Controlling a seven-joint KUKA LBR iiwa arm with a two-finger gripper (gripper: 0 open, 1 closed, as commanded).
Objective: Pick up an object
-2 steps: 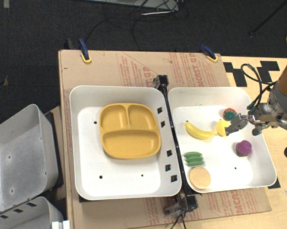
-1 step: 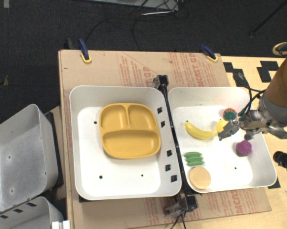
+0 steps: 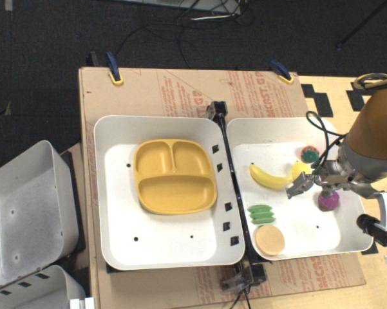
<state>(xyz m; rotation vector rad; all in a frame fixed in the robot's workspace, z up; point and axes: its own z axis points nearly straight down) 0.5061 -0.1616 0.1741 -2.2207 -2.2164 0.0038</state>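
Yellow plastic is what lies closest to the gripper [image 3: 301, 187], which is poised low over the right bin [image 3: 348, 240] with its fingers [image 3: 296, 190] spread and nothing between them. A banana [image 3: 268, 177] is seen just beside the fingertips, on the side away from the arm, its near end almost touching them. A purple piece [image 3: 328, 200] sits behind the fingers under the wrist, and a red-and-green one [image 3: 309, 153] lies just beyond them. Green pods [image 3: 261, 213] and a tan disc [image 3: 269, 239] are set further off toward the bin's front. A tray [image 3: 175, 176] is left in the other bin, well apart. The open stance suggests the banana is being lined up; no object has yet been picked.
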